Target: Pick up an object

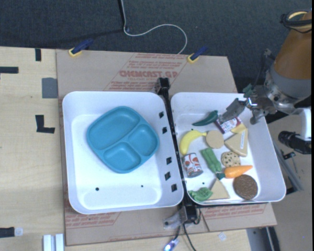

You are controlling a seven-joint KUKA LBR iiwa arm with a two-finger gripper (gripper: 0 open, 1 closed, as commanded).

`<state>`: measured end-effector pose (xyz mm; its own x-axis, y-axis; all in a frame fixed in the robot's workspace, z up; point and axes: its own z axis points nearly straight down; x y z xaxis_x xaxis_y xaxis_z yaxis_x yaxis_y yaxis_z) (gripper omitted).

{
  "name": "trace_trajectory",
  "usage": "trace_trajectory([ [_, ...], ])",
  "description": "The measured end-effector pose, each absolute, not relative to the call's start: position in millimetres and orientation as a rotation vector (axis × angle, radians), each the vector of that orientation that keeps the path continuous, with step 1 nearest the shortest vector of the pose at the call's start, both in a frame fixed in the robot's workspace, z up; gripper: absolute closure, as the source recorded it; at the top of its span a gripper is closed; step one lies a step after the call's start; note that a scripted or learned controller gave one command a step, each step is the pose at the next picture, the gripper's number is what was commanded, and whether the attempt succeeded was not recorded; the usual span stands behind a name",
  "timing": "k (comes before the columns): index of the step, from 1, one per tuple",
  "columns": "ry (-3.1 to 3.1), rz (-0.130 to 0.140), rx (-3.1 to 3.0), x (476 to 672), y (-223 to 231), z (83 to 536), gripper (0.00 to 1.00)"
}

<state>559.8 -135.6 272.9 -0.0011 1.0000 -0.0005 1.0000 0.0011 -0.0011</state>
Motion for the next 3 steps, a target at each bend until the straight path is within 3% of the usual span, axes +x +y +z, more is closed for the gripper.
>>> trace_trajectory([
  [1,-2.232,-0.015,-2.234,493.1,-144.9,448.5,0.0],
  [2,-2.225,0.001,-2.221,495.1,-143.2,448.0,1.0],
  [3,-2.234,-0.011,-2.221,483.8,-97.5,540.8,1.0],
])
